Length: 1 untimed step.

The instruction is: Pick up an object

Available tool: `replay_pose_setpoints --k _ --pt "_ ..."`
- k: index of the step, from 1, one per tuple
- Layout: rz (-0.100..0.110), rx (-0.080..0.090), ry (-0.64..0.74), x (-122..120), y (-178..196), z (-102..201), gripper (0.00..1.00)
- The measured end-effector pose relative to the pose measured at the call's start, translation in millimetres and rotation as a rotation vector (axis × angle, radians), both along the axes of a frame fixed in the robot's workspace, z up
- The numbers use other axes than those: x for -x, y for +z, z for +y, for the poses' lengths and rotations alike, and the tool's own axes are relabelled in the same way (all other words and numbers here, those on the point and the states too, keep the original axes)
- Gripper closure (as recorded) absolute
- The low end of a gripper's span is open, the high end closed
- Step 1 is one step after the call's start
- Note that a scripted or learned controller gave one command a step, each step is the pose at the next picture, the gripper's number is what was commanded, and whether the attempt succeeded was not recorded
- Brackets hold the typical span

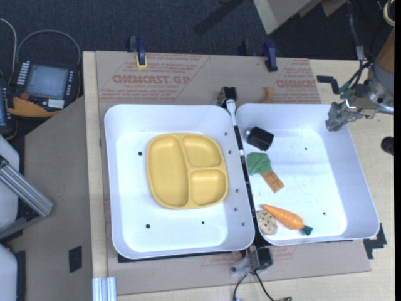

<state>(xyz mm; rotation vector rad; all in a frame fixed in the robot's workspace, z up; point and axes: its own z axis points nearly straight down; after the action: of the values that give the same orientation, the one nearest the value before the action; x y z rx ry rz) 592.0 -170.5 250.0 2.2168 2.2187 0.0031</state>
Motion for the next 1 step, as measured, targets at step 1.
replay_pose_setpoints --k 1 --pt "0.008 -0.004 0.004 1.0 -13.9 54.1 1.0"
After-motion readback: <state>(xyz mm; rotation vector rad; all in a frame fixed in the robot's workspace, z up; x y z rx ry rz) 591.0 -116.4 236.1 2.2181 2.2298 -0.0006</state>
